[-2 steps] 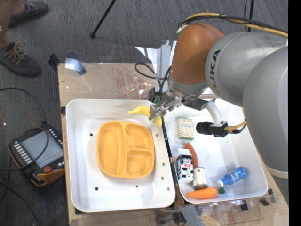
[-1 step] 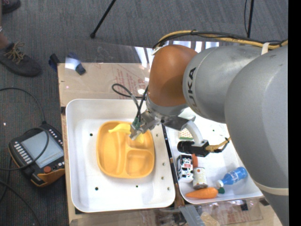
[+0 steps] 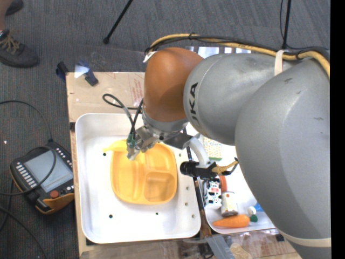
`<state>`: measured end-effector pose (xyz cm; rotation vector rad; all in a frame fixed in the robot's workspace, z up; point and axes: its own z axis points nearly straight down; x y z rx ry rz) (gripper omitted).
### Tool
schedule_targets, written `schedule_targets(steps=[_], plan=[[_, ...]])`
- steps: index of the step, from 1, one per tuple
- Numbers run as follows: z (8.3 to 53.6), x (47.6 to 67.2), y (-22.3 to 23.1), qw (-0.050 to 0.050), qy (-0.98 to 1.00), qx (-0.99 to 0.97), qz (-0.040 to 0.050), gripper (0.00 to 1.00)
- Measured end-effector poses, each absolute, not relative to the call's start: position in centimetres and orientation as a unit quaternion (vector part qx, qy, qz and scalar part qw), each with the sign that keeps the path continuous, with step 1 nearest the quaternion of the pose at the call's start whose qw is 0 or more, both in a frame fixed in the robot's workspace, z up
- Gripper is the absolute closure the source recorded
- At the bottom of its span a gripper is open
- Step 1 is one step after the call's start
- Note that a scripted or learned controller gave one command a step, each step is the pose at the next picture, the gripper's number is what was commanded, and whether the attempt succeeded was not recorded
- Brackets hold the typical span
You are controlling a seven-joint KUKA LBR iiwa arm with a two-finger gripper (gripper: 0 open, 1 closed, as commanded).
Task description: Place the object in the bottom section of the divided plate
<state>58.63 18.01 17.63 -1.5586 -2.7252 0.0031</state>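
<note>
Lying in the left white bin [image 3: 89, 198], the yellow divided plate [image 3: 143, 178] is a rounded-square dish with raised ridges splitting it into sections; a smaller squarish compartment sits toward its lower right. A yellow piece pokes out at the plate's upper left edge, though what it is cannot be told. The claw [image 3: 135, 147] hangs over the plate's upper left corner, and whether it is open or closed, or has anything in it, cannot be made out. The arm [image 3: 259, 107], grey with an orange band, covers much of the right bin [image 3: 240, 228], where an orange carrot-shaped toy [image 3: 232, 222] lies near the front edge beside small mixed items. Letters "KA" read on the arm's grey casing. A handheld control pendant [image 3: 40, 178] rests on the floor left of the table [image 3: 75, 99].
</note>
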Motion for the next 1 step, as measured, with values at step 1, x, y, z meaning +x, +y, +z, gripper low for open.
schedule_targets(steps=[1], plan=[[17.63, 58.64, 17.98, 0.001, -0.868, -0.497, 0.0009, 0.0]])
